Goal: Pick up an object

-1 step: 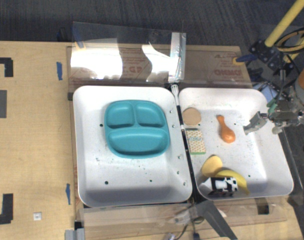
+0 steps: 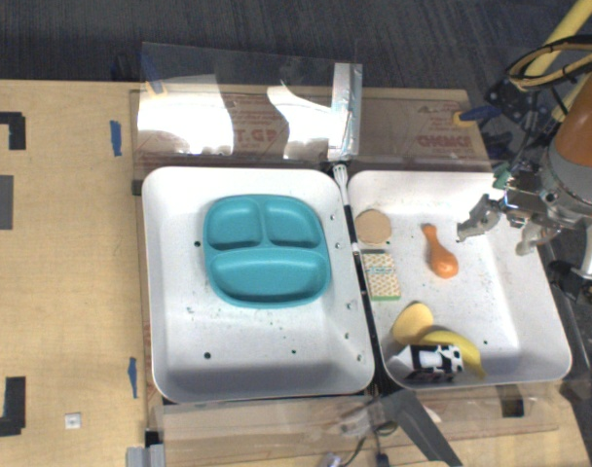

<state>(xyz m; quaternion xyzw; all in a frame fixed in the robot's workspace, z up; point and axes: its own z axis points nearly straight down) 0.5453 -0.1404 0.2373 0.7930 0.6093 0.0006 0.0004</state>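
End effector (image 2: 500, 227) hangs with fingers spread wide and nothing between them, over the right bin's (image 2: 530, 343) far right part. Your nearest target, the orange drumstick-shaped toy (image 2: 439, 252), lies just left of it, long axis running near-to-far, bulb end nearer you.

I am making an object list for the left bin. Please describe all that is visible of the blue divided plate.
The blue divided plate is teal, smooth and plastic-looking, with rounded corners and raised ridges forming three compartments: two smaller at the far side, one wide at the near side. It lies flat, right side up, about mid-floor of the left bin, touching only that floor.
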